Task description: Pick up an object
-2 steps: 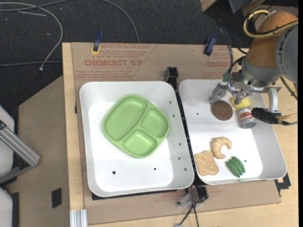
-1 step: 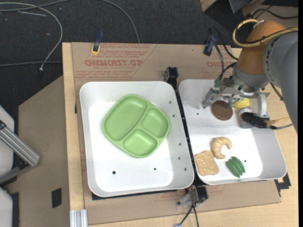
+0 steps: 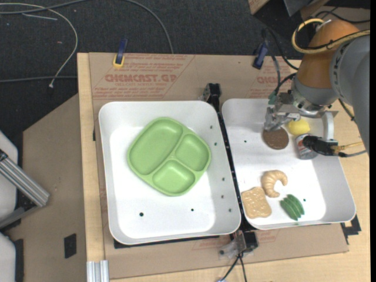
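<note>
End effector point(image 3: 276, 122) low in right bin point(image 3: 247, 119) over brown disc point(image 3: 275, 138); finger state cannot be told. No lift evident; pick pending.

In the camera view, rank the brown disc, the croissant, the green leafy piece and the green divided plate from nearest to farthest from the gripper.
From the gripper:
1. Brown disc, just below it in the right bin.
2. Croissant, mid right bin.
3. Green leafy piece, at the right bin's near edge.
4. Green divided plate, in the left bin.
</note>
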Robot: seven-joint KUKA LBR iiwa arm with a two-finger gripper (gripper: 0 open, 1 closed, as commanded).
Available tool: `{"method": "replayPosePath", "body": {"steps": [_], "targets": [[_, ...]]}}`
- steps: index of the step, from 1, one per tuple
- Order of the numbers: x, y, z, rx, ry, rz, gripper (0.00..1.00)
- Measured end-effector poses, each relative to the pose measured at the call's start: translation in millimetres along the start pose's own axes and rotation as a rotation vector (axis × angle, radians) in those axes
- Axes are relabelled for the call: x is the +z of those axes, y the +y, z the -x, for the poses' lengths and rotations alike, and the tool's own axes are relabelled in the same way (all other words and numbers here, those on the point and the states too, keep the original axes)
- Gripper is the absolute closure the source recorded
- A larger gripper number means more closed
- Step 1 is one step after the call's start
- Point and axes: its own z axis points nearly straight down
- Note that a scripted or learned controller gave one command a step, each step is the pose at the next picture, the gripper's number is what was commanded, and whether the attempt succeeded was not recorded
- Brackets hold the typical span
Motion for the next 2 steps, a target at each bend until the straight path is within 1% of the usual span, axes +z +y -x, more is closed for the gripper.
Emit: {"method": "replayPosePath", "body": {"steps": [1,2], "targets": [[-64.1,3.3,3.1,0.002,-0.002,0.006,1.00],[-102.6,4.4,3.1,0.001,-0.002,0.004,1.00]]}}
